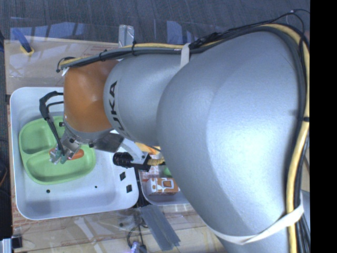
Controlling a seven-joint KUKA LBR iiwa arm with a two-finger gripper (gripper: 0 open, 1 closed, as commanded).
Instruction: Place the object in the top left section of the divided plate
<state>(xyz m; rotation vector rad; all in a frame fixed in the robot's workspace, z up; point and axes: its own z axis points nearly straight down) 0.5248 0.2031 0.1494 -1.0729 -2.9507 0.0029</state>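
Bench bears white bin — claw over green plate, grip unclear.

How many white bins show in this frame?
2. The left bin holds the green plate, with the gripper over it. The right bin shows as a sliver under the arm, which may hide items in it.

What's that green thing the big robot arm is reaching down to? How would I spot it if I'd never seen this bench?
Start at the white bin on the left side of the bench. Lying in it is the green divided plate, under the arm's hand. It is the one bright green, rounded dish with raised ridges splitting it into sections, against plain white all around, and a small orange object sits in it by the hand.
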